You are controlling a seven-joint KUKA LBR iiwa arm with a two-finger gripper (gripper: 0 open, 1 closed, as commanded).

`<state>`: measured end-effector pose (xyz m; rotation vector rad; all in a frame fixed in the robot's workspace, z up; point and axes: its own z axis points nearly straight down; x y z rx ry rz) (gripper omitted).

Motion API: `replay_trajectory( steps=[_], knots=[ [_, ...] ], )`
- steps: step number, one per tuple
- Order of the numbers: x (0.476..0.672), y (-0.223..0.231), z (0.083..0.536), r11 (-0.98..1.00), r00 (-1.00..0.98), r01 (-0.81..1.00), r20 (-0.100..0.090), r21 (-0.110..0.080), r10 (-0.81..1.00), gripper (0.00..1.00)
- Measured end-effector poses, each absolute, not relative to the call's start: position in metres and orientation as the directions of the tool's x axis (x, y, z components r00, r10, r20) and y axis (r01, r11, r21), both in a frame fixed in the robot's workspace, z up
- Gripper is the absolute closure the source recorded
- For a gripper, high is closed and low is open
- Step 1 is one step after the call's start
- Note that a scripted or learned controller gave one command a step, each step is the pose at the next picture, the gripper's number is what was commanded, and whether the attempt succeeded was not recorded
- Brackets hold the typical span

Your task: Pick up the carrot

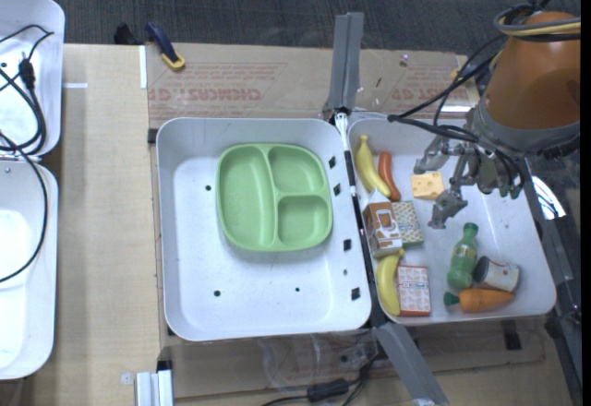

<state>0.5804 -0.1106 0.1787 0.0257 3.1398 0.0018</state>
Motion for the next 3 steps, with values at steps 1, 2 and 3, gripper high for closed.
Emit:
replay_trajectory(
  steps=[1,2,3],
  knots=[
    [0.628,-0.173,0.177,0.997,-0.997,0.079,-0.005,0.001,0.079,0.00],
    [0.633,-0.190,0.093,0.943,-0.942,-0.334,-0.005,0.000,-0.334,0.00],
    [0.661,-0.157,0.094,0.949,-0.949,-0.315,-0.007,-0.001,-0.315,0.00]
  ],
)
